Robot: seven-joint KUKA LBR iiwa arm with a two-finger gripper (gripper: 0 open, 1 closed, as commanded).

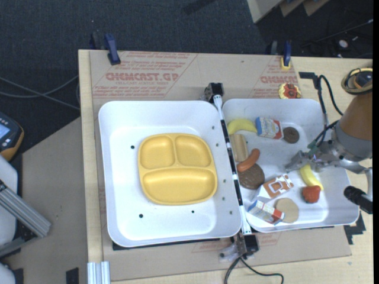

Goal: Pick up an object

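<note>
1. Gripper [303, 160] sits low over the right bin [331, 215], arm coming in from the right edge w/ orange band above the wrist.
2. Fingers: too small and dark to read; can't tell if spread or pressed together, and nothing is visibly between them.
3. Nearest thing: small yellow banana piece [310, 176], just below-right of the fingertips, near or touching, can't say which. Long axis runs diagonal, upper-left to lower-right.
4. Red tomato-like item [311, 194] lies just beyond the banana piece's lower end, close enough to get bumped.
5. Orange-white packet [278, 185] is to the lower-left of the gripper, apart from it.
6. Judgement: likely target is the banana piece; pick turns on closing across its short width, so jaws should sit square to that diagonal.
7. Yellow divided plate [177, 168] in the left bin [118, 123] is well apart, not in play.
</note>
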